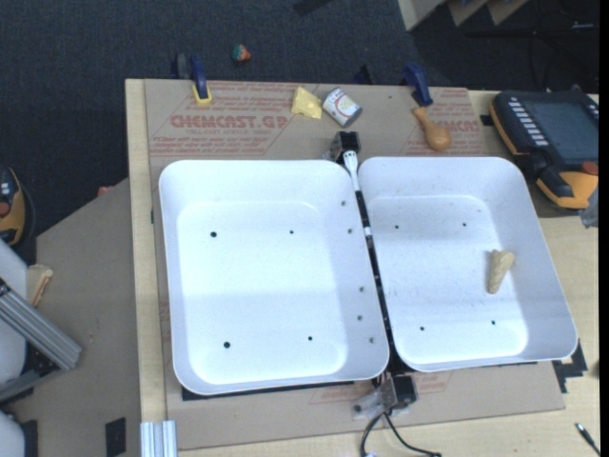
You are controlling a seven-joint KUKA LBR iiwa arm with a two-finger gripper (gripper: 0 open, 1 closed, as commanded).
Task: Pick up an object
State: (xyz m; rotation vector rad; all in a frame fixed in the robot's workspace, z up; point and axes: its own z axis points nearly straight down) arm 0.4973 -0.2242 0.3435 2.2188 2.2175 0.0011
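A: What lies nearest you?

B: Two white bins side by side. The left bin (pixel 266 274) is bare; the right bin (pixel 457 255) holds one tan, stubby object (pixel 500 270) near its right wall.

A: And beyond?

B: Small oddments on the board's far edge.

A: The pincer?

B: You cannot tell its state. Judging by this, the reach hasn't begun; next you must descend over that tan piece.
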